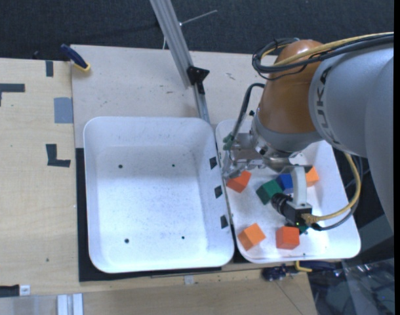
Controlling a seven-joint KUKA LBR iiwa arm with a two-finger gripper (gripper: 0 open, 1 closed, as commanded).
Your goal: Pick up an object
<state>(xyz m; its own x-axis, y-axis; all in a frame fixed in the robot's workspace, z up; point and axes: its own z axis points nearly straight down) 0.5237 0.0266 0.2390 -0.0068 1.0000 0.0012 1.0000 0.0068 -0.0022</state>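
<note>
My gripper [235,165] is low over the left side of the right bin [341,238], close to the wall shared with the left bin. A red-orange block [239,182] lies directly under it, touching or nearly touching the tip. To its right lie a green block [269,190] and a blue block [286,180], partly hidden by the wrist's black fitting. A small orange block [311,174] sits further right. Near the front of that bin rest an orange block [252,235] and a red-orange block [287,237].
The left bin [147,195] stands beside the right one, and their walls meet just left of the gripper. A slanted metal pole [177,41] runs down to the bins' back edge. The arm's bulk [298,104] covers the back of the right bin.
</note>
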